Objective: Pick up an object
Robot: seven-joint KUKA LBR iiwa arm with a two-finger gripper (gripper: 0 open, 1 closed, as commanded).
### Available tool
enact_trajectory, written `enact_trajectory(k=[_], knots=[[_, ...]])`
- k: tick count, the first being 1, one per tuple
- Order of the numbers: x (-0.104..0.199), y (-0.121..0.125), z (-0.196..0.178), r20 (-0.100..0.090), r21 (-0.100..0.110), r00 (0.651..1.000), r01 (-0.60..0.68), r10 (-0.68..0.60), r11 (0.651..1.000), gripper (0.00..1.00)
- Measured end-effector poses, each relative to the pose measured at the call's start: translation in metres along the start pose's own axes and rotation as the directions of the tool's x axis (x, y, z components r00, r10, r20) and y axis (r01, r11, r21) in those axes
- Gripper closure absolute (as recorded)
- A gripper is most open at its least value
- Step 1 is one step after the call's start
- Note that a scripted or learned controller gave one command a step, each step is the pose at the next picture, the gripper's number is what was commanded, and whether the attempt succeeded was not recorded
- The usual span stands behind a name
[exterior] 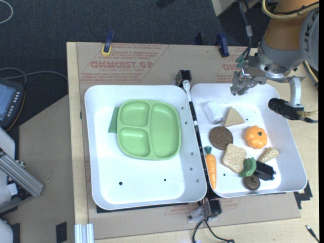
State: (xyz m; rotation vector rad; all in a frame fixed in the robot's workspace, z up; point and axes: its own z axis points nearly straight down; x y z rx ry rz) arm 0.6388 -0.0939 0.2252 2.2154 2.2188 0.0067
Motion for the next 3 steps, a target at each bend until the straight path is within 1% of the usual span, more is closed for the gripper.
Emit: enact_trajectory(k=[1,2,3], knots=[[0.000,0.001,0.000,0.000,0.004,1.000,0.000,0.000,1.000,1.00],[0.057,-0.019,-0.009,-0.004,0.009,1.000,0.003,-0.003,1.000,1.00],[0.097,-0.035,-0.009,-0.003,0.010,1.000,0.003,-0.003,1.000,1.00]])
